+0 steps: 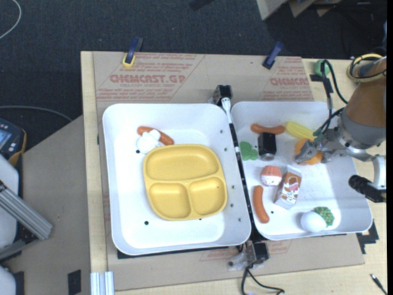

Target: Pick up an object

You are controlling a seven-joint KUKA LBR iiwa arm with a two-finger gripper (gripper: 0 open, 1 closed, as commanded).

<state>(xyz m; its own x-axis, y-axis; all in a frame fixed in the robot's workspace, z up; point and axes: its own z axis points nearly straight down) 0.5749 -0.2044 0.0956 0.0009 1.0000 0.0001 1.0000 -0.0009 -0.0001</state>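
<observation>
At the near edge of the bench point(184, 275), a cable and a small clamp point(255, 254) sit just below the gap between the 2 bins.

In the right bin point(350, 223), nearest the camera, a white ball with a green patch point(315, 219) lies by the near rim. Just left of it, a small carton point(287, 189) stands tilted, and a red sausage point(260, 203) lies lengthwise along the bin's left wall. A white and pink round piece point(271, 176) touches the carton's upper left corner.

In the left bin point(116, 183), a yellow tray point(183, 181) with 3 compartments sits at the middle. Beyond its far left corner, a white piece point(147, 142) rests against an orange sausage point(155, 133).

Further back in the right bin, a black block point(266, 144) stands beside a green piece point(247, 150). A second sausage point(268, 128) and a yellow piece point(299, 129) lie near the far wall.

The gripper point(310, 150) reaches in from the right, low over the right bin. Its fingers are down at an orange piece point(314, 158); whether they are spread, pressed together or pinching it cannot be told.

On the far edge of the bench, 2 clips point(129, 53) hold the board.
</observation>
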